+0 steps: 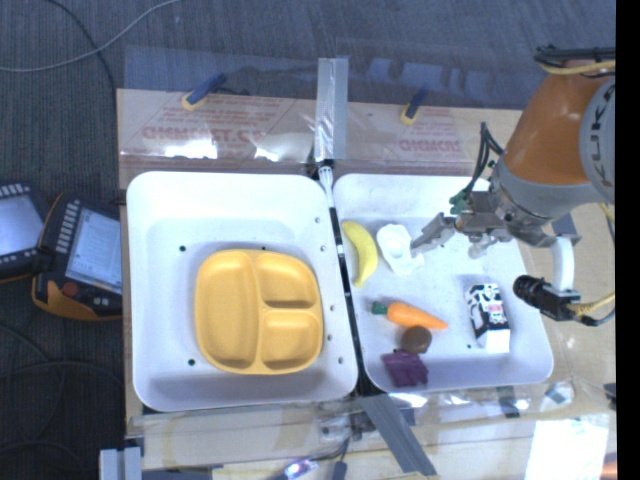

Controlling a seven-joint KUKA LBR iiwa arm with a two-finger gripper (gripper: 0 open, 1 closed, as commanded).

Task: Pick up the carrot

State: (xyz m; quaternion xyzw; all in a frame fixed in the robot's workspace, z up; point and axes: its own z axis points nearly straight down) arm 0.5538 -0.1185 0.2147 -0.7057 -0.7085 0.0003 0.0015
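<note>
One carrot (412,315), one banana (361,250), one yellow tray (259,309), end effector (452,231) open, empty.

A dark grey carpeted floor (420,13) surrounds the table (230,128), with thin cables (70,53) trailing across it beyond the table's far left corner. The table's far edge shows a brown board under glossy clear sheeting that catches the light. Off the table's left edge, a handheld control pendant (85,258) with a screen and an orange underside lies on the floor.
</note>
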